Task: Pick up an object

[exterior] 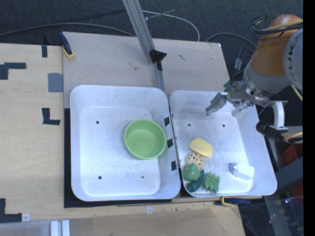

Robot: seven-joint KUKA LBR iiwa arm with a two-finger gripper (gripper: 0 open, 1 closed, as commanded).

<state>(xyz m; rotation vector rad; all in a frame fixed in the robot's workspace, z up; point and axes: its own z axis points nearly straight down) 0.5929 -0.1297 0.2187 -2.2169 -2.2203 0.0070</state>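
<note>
My gripper (pixel 227 107) hangs over the upper right part of the right bin (pixel 197 100), fingers spread open with nothing between them. Near the bin's front sit a yellow rounded piece (pixel 201 147), a tan spotted piece (pixel 194 160), a green rounded toy (pixel 191 172) on something teal, and a green leafy piece (pixel 212 182). A small white block (pixel 241 170) lies at the bin's lower right. The gripper is well above and to the right of this cluster.
A green bowl (pixel 144 139) sits in the left bin (pixel 88 107). A grey metal pole (pixel 140 21) slants down to the bins' shared edge. Cables lie on the dark floor behind the bench.
</note>
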